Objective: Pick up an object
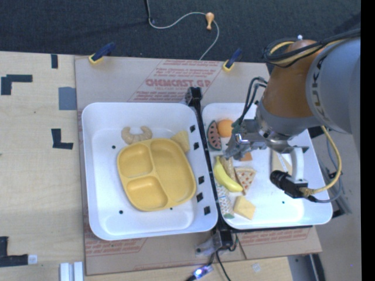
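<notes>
A: Logging this one fast. Arm comes in from the right of the frame, wrist over the right bin, gripper down among the toy food at that bin's left side.

B: Open or shut?

A: Can't tell, the wrist body covers most of it and the tip is a grey blur. Nothing visibly held, so I'm not calling a grasp.

B: Candidates?

A: Banana is the nearest, just below and slightly left of the gripper, against the bin's left wall. Its long axis runs from upper left to lower right of the frame. Pizza slice sits just right of it, touching or nearly (hard to separate at this resolution). Cheese wedge lower, near the bottom wall. Watermelon slice and orange are up and left of the gripper, close by.

B: Left bin?

A: Left bin has a yellow divided plate, a tan curved piece above it, and a pale yellow piece at its upper right. Well apart from the gripper.

B: Deciding relation?

A: My guess: banana, a short drop down-frame, closing across its short axis. Crowding with the pizza slice is the risk.
</notes>
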Action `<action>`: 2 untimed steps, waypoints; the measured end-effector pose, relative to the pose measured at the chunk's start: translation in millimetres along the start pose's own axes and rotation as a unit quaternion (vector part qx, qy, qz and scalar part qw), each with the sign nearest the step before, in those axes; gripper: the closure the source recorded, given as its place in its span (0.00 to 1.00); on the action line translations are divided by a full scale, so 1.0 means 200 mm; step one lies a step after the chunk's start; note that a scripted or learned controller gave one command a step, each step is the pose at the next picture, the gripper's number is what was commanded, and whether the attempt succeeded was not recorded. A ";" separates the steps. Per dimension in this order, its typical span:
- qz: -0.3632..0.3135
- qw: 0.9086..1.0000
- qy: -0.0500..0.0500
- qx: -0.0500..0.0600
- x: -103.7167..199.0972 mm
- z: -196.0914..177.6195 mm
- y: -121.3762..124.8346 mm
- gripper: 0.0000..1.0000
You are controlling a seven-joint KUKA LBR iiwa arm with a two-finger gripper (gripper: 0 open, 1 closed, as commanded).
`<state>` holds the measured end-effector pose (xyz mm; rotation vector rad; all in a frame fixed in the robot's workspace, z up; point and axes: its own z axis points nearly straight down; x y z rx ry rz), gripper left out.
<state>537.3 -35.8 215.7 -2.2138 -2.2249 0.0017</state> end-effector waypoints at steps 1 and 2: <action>0.002 1.000 0.000 0.000 0.02 -0.01 -0.05 1.00; 0.002 1.000 -0.001 -0.001 -0.01 -0.09 -0.04 1.00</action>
